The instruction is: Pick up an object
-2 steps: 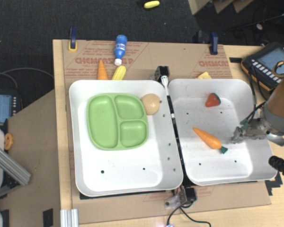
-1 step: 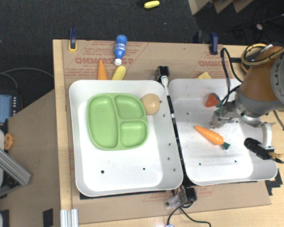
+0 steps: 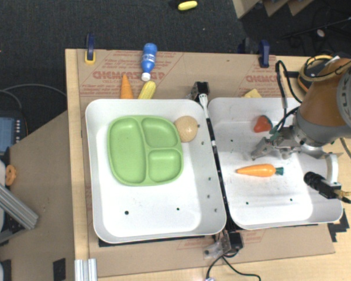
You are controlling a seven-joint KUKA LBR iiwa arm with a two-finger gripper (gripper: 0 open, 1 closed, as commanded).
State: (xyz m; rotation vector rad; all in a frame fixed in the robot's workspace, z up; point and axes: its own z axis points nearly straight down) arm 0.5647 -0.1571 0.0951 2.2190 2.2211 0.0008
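- Two shallow white bins sit side by side on a cardboard-covered bench: the left bin (image 3: 105,204) and the right bin (image 3: 269,206), their inner rims touching along the middle.
- One grey arm with an orange band (image 3: 323,95) reaches in from the right, over the right bin's far right part.
- One gripper (image 3: 264,150) points left, low over the right bin's floor. Its two thin metal fingers (image 3: 258,151) are spread a little, with nothing between them.
- One toy carrot (image 3: 256,170), orange with a small green stem end pointing right, lies flat in the right bin, just in front of the gripper and apart from its fingertips.
- One small red piece of toy food (image 3: 262,123) lies in the right bin, behind the gripper; its exact kind is hard to tell.
- One green divided plate (image 3: 145,150) with three compartments lies in the left bin, toward that bin's back.
- One tan round object (image 3: 186,128), perhaps a toy potato, lies in the left bin, touching the plate's back right edge.
- Behind the left bin, on the cardboard, are three small things: one orange cone-like piece (image 3: 126,87), one yellow piece (image 3: 147,89) just right of it, and one small blue and white bottle (image 3: 148,60) farther back.
- One yellow object (image 3: 188,5) lies on the dark floor, well behind the bench.
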